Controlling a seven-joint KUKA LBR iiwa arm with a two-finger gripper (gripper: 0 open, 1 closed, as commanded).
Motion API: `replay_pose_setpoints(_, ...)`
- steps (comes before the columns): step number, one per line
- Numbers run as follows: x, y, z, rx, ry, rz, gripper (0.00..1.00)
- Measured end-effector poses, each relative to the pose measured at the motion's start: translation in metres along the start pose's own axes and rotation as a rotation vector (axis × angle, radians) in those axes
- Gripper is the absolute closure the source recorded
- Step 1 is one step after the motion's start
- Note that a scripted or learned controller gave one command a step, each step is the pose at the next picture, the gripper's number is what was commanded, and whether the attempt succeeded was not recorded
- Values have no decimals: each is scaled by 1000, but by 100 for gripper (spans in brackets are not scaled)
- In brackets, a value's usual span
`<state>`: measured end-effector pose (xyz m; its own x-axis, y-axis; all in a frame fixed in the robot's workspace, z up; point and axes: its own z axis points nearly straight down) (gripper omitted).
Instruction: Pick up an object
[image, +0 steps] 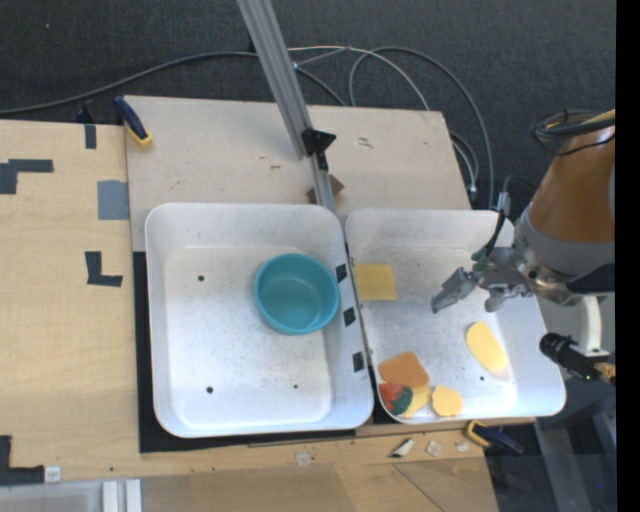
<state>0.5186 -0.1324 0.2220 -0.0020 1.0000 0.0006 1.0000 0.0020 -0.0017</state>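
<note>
Gripper (462, 290) work has barely begun, by my judgement: the tool hangs over the right bin (420, 225) with nothing between its fingers, and whether those fingers are spread or closed I cannot tell, since they read as one dark wedge pointing toward 8 o'clock. Nothing is lifted; every candidate lies on a bin floor. Nearest is the yellow oval (487, 347), at about 5 o'clock from the tool and near it but apart. At 9 o'clock, further off, the yellow square (377, 282) lies flat against the bin's left wall. Toward 7 o'clock sits a cluster in the near left corner: an orange piece (404, 368), touching a multicoloured ball (397, 400) below it, with a small yellow piece (446, 402) just beside them to the right. Well apart, in the left bin (160, 235), a teal bowl (296, 292) stands upright near the dividing rims. As the task names no particular object, any of these would serve; the oval looks the handiest, needing only a short shift toward 5 o'clock and a descent. Still to do, then, is the whole of it: choosing a target, lining up above it, lowering, closing on it and raising it clear of the floor. The arm (575, 205) enters from 3 o'clock, so the right bin's contents lie within easier reach than the bowl.
</note>
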Motion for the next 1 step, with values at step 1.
replay_pose_setpoints(1, 0, 0, 0, 0, 0, 0, 0)
